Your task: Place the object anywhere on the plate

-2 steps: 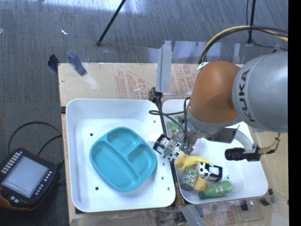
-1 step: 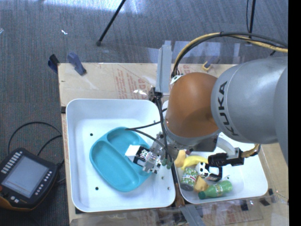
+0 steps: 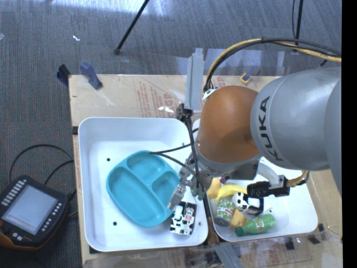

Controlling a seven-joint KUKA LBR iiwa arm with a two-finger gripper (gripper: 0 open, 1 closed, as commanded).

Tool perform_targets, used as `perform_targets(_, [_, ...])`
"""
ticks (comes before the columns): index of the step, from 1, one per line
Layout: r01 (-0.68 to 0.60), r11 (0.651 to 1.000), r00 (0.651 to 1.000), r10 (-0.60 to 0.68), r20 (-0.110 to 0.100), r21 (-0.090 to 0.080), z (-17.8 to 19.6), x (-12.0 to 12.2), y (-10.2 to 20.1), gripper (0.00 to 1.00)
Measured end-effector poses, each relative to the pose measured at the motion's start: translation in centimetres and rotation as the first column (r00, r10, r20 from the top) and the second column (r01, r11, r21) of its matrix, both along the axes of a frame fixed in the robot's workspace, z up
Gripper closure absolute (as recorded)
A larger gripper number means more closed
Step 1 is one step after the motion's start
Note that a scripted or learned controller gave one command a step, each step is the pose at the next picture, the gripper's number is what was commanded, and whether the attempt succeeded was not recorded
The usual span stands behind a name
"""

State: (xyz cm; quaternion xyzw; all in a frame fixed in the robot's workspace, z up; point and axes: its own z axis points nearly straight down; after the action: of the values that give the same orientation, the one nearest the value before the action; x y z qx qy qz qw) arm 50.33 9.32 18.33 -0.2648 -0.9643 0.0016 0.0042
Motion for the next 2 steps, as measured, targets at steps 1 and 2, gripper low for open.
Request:
perform_targets(1, [0.006, 1.000, 1.000, -0.006, -0.008, -0.001, 0.6, 0.1, -0.1, 1.00])
perform_targets(2, [0.010, 1.000, 1.000, -0.010, 0.003, -0.002, 3.3, -2.7, 8.2, 1.00])
